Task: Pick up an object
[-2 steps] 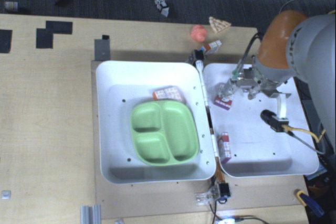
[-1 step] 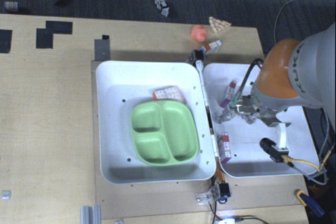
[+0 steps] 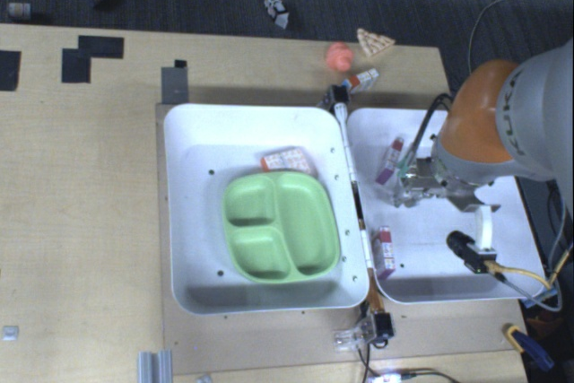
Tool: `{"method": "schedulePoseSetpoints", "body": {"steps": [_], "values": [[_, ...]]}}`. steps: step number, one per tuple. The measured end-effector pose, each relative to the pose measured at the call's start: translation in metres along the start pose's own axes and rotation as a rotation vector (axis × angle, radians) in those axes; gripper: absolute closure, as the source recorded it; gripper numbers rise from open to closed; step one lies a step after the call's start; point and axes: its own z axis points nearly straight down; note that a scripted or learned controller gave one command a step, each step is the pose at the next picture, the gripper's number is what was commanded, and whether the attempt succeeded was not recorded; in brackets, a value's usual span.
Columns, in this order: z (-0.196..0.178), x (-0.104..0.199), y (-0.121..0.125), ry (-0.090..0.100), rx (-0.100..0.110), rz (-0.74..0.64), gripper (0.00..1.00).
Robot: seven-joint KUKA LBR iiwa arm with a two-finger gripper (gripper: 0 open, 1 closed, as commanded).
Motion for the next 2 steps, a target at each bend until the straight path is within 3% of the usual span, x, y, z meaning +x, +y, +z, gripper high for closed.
{"method": "schedulePoseSetpoints", "body": {"steps": [1,2], "values": [[0.0,0.0,0.0,0.0,0.001,0.0,0.0],[0.014,-0.002,0.071,0.001,0.008,0.0,0.0]]}}
